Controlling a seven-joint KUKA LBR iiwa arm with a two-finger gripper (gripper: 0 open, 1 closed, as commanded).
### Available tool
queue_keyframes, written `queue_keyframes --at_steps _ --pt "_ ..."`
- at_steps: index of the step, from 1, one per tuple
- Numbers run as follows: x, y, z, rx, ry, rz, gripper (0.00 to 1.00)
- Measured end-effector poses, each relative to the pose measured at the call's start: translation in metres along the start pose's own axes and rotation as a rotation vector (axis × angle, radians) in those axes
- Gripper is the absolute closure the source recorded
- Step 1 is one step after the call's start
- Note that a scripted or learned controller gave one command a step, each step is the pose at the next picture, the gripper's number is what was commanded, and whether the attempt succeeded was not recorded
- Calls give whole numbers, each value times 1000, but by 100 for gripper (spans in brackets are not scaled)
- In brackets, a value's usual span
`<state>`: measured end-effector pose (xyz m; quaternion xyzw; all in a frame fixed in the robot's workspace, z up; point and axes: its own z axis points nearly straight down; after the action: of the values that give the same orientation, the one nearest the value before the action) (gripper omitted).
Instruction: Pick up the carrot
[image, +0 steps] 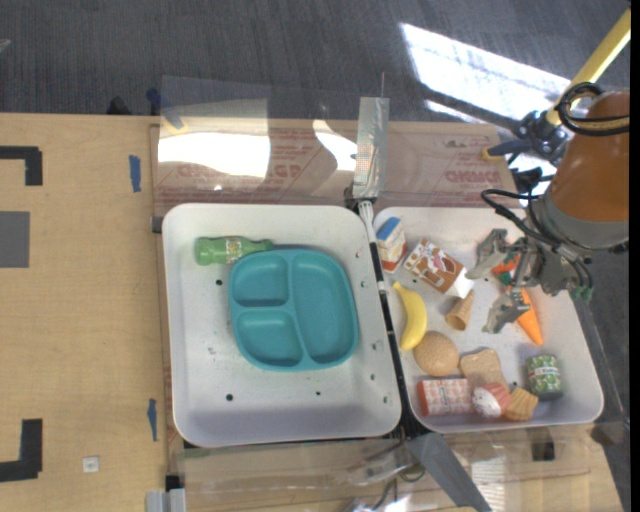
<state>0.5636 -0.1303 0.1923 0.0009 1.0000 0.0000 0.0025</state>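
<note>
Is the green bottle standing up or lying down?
Lying down. The green bottle rests on its side in the left bin, its length running sideways along the top edge of the teal plate.

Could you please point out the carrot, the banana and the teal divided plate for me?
carrot (529, 322): camera view, on its orange body.
banana (412, 316): camera view, mid-curve.
teal divided plate (262, 282): camera view, bare upper-left compartment.

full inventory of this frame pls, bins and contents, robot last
left bin: 1, white
divided plate: 1, teal, left bin
bottle: 1, green, left bin, far edge
right bin: 1, white
banana: 1, yellow, right bin
carrot: 1, orange, right bin, at the end effector
ice cream cone: 1, tan, right bin
bread roll: 1, brown, right bin
can: 1, green, right bin
end effector: 1, grey, over the carrot
</note>
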Motion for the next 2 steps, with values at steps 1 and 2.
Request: queue_keyframes --at_steps 1,2 --pt "11 -61 93 3 -11 93 0" --pt "9 -60 81 4 -15 92 100"
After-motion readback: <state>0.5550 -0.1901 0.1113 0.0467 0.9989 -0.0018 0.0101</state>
